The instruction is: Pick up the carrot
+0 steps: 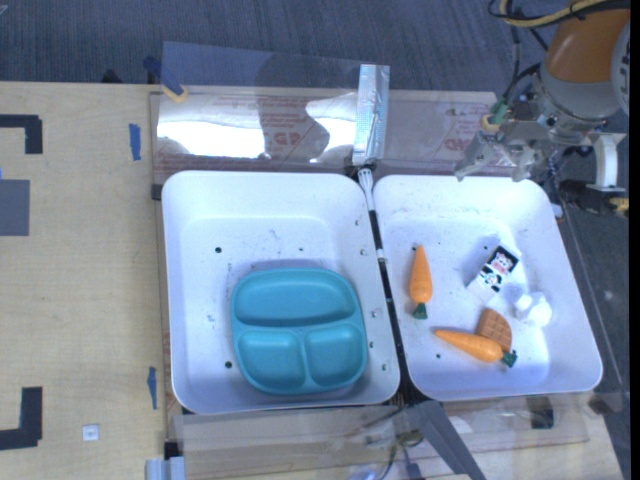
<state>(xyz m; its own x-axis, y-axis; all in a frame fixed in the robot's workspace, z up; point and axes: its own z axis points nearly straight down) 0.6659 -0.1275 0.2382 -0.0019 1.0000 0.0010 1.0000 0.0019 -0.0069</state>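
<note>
Two orange carrots lie in the right bin (572,363). One carrot (420,276) points up and down near the bin's left wall, green end toward the front. The other carrot (468,344) lies crosswise near the front, its green end at the right, touching a brown waffle-like piece (494,326). My gripper (495,166) hangs above the right bin's far rim, well behind both carrots. Its two fingers are spread open with nothing between them.
A small black-and-white carton (497,266) and a white lump (533,308) sit at the right of the right bin. The left bin (190,218) holds a teal divided plate (297,330). A clear plastic sheet and a metal strip (371,113) stand behind the bins.
</note>
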